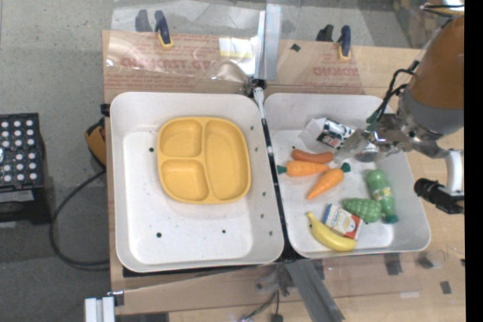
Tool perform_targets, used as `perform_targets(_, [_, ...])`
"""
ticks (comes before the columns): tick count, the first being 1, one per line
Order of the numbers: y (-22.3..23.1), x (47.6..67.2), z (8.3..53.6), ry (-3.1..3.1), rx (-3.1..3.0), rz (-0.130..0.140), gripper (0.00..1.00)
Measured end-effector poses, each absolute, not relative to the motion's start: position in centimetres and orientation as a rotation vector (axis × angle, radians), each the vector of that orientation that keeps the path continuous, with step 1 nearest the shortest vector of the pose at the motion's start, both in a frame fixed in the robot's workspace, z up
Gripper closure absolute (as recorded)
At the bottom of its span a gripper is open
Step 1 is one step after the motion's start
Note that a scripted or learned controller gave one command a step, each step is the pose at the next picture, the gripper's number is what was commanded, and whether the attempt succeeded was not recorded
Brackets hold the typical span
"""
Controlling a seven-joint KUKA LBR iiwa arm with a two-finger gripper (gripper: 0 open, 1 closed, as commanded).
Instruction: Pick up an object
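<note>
The gripper (361,149) hung over the right bin (290,111), its finger state impossible to tell, just above the carrots (317,170), which looked light, hard and slick, best pinched across the thick middle rather than the tapered tip.

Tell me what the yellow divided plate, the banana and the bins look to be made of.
Yellow divided plate: likely moulded plastic, matte, uniform colour. Banana: probably toy plastic, smooth, even yellow. Bins: apparently white plastic, smooth with rounded corners and a faint sheen.
</note>
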State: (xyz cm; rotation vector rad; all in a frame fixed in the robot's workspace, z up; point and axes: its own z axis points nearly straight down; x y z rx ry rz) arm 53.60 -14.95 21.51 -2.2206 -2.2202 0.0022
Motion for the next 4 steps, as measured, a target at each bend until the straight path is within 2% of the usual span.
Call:
perform_targets(1, [-10.7, 54.3, 11.5, -2.225, -2.253, -0.021, 0.0])
perform_targets(2, [-10.9, 54.3, 12.5, -2.223, -2.261, -0.02, 1.0])
perform_targets(3, [-10.9, 54.3, 12.5, -2.223, -2.261, -0.021, 0.0])
perform_targets(4, [-8.9, 52.2, 9.3, -2.328, -2.112, 0.002, 0.0])
